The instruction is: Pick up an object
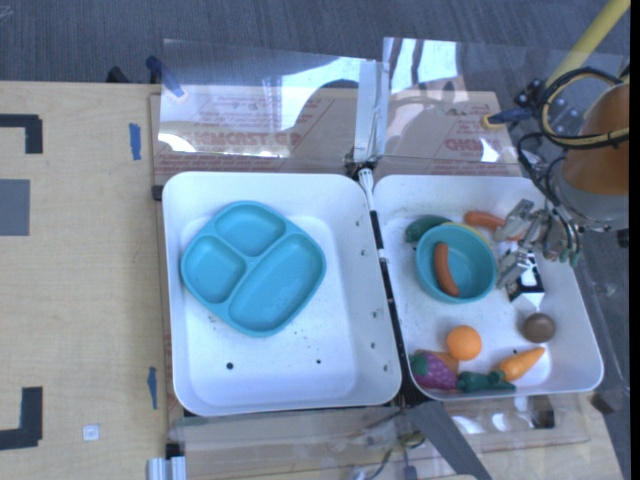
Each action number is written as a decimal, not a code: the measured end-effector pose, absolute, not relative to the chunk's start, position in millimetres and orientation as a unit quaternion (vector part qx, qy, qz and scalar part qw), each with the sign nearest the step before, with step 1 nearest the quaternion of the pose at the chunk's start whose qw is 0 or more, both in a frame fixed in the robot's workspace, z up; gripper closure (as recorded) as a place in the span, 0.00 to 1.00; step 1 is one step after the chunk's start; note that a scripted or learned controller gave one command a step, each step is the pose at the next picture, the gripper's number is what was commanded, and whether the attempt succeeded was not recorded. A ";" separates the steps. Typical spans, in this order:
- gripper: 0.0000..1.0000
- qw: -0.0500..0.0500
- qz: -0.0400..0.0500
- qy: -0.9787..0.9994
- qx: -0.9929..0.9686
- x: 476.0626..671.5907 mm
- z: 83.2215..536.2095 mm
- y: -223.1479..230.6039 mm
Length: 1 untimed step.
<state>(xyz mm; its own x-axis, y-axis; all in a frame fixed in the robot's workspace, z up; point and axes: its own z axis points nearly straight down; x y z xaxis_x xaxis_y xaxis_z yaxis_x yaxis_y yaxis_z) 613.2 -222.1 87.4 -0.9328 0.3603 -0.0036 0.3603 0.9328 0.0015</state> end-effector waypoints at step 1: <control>0.00 0.002 0.001 0.976 0.219 599.6 87.6 -221.7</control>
